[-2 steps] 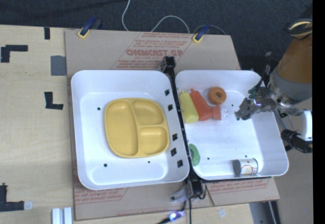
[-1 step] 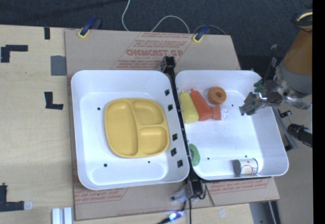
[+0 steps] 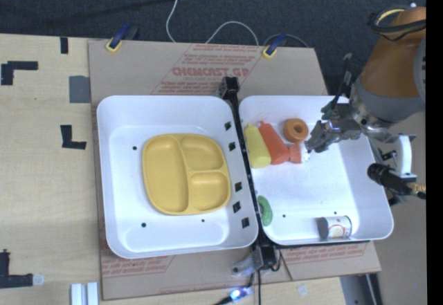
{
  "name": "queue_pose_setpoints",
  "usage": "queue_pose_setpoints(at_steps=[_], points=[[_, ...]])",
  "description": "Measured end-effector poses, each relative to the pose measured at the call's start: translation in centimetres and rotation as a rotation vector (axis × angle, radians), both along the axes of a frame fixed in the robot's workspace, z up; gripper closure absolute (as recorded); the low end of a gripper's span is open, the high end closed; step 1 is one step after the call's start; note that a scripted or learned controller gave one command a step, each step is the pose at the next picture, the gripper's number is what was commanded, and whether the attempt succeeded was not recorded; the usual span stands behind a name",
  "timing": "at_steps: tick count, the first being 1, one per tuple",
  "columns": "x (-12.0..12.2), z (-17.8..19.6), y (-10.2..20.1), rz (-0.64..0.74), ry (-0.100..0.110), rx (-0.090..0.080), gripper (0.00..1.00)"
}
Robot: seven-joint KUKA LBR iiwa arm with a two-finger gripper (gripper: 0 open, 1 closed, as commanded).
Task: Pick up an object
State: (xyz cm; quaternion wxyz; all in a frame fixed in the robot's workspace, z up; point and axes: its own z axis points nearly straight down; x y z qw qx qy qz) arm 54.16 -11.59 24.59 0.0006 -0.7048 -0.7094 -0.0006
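Note:
In the right bin point(image 3: 360, 179) lie a yellow block point(image 3: 255, 147), an orange-red piece point(image 3: 275, 146) beside it, an orange ring point(image 3: 296, 130), a small green item point(image 3: 264, 209) near the left wall and a white can point(image 3: 335, 227) on its side at the front. My gripper point(image 3: 317, 141) hangs over the bin's upper middle, just right of the orange ring and the orange-red piece. Its dark fingers point left and down toward these pieces. Nothing shows between them.
The left bin point(image 3: 118, 158) holds a yellow divided plate point(image 3: 185, 173). A black divider point(image 3: 239, 158) runs between the two bins. Both stand on a cardboard sheet point(image 3: 208, 68) held by clamps. A cable point(image 3: 173, 6) trails off at the back.

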Motion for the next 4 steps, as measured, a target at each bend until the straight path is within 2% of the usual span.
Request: queue_pose_setpoints(at_steps=[2,4], points=[[4.3,-1.7,9.8,0.0,0.002,-0.001,1.0],[7.9,-1.3,21.1,0.0,0.001,0.0,1.0]])
